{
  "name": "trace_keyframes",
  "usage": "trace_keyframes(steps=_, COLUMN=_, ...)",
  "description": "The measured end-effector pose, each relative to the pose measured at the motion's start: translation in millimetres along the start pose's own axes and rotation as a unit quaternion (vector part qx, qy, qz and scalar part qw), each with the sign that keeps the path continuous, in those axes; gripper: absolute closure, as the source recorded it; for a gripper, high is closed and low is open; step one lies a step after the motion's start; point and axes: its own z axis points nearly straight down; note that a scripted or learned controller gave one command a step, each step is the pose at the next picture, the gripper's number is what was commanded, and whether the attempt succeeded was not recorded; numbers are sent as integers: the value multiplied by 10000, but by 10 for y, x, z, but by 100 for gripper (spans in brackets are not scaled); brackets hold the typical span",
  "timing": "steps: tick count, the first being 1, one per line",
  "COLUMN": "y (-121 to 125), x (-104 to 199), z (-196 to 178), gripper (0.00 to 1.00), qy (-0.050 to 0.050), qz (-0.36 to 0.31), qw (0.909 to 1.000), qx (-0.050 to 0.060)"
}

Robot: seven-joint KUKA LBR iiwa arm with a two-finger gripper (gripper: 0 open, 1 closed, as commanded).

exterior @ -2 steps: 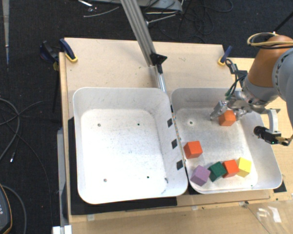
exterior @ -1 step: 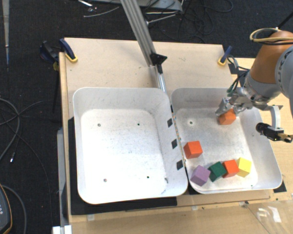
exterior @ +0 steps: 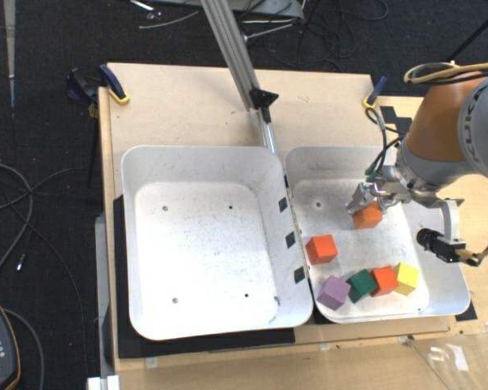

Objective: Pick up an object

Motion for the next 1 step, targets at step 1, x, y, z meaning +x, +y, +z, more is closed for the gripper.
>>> trace_keyframes(steps=1, y=-102, x=664, z=-639, gripper=100, qy=1, qz=-23, qw=10000, qx=-43)
